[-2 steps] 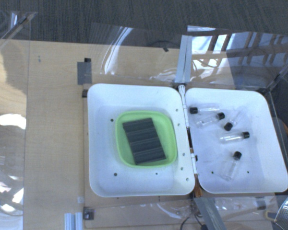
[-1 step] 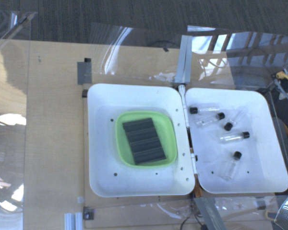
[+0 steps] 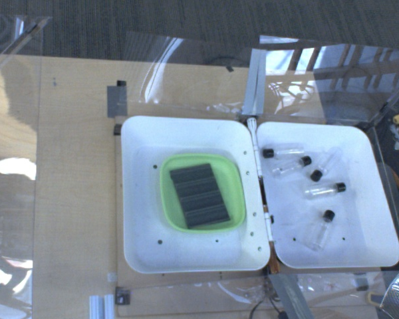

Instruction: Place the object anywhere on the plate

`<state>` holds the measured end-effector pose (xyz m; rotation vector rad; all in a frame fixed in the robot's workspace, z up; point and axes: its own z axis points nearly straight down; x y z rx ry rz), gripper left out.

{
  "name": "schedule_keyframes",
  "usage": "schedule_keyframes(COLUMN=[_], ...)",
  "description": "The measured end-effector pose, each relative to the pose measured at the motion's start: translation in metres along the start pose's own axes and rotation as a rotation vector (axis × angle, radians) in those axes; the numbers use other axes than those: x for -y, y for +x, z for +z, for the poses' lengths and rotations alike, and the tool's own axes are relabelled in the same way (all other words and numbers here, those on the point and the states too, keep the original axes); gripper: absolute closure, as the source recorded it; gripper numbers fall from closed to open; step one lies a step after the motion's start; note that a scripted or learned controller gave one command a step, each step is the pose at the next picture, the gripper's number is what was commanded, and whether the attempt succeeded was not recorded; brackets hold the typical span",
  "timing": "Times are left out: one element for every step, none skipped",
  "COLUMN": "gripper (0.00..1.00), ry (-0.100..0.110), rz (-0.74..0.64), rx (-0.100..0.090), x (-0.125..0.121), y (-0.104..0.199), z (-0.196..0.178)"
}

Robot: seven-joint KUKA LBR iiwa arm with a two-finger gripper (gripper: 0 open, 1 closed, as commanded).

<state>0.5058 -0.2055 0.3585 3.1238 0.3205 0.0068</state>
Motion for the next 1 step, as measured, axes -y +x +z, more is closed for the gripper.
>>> schedule_keyframes(gripper=[0.0], ry=[0.001], rz=[0.0], rx=[0.001], x=[0.0039], y=[-0.0171], z=[0.0058])
